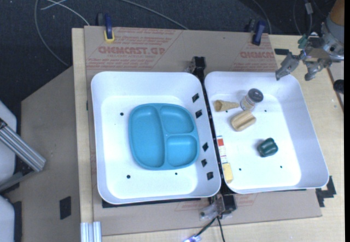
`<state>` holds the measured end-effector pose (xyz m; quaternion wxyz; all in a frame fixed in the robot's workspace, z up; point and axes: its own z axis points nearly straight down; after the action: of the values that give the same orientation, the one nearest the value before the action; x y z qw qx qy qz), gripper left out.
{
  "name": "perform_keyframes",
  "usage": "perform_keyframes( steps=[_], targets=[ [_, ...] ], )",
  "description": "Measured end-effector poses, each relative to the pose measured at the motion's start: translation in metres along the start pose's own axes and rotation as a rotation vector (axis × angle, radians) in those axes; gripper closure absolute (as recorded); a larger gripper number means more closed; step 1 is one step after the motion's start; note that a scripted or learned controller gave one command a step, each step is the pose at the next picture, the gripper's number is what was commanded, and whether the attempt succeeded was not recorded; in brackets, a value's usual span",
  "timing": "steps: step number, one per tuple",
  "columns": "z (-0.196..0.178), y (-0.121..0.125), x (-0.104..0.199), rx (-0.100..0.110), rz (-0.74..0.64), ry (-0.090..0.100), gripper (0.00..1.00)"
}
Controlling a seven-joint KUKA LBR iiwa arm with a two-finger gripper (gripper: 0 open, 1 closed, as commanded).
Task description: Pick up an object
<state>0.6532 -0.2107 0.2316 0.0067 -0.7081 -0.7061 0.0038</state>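
My gripper (297, 71) hangs at the far right corner of the right bin (306, 126), fingers spread open with nothing between them. In that bin lie a small jar with a grey lid (252, 98), a tan cone-shaped piece (225, 106), a tan bread-like block (243, 121) and a dark green object (267, 147). All of them sit to the left of and nearer than the gripper. A flat red-and-yellow item (223, 158) lies along the bin's left wall.
The left bin (109, 164) holds a blue divided plate (163, 135). Black clips run along the divider between the bins (203, 126). Blue clamps (109, 28) (257, 31) hold the cardboard at the back. Cables lie on the dark floor beyond.
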Motion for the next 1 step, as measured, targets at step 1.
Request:
perform_keyframes(
  steps=[1],
  targets=[
    [-0.0093,0.0028,0.0008,-0.015,-0.004,-0.004,0.0]
  ],
)
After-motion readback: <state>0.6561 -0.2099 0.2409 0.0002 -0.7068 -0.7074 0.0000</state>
